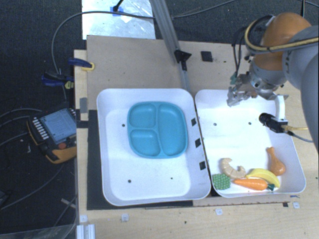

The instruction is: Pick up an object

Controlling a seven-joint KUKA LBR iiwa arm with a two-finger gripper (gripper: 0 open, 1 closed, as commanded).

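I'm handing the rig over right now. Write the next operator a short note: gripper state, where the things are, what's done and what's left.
Gripper: above the far end of the right bin, nothing seen between its fingers; open or shut cannot be told from this view.
Things: toy banana, carrot, drumstick, a beige piece and a small green piece lie bunched in the right bin's near corner, well away from the gripper.
Left bin: holds a blue divided plate.
Done: nothing picked yet.
Left: move to the near corner, grasp one thing and lift it.
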